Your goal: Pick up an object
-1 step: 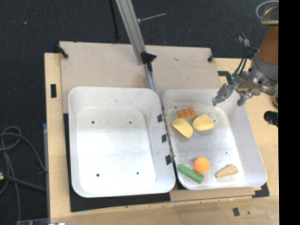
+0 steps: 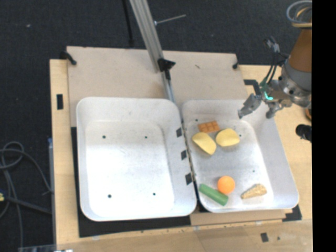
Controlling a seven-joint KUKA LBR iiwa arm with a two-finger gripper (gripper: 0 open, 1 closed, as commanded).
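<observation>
From above, the gripper [image 2: 259, 107] hung over the far right corner of the right bin [image 2: 273, 156] with its two fingers spread wide and nothing between them, the orange-banded arm [image 2: 300, 54] reaching in from the right. In that bin lay a small brown waffle-like piece [image 2: 208, 126], two yellow lumps [image 2: 204, 143] [image 2: 228, 137] touching each other, an orange ball [image 2: 226, 184] just beside a green cylinder [image 2: 213, 194], and a tan wedge [image 2: 254, 191]. The left bin [image 2: 131, 156] sat alongside; no writing was legible on anything.
</observation>
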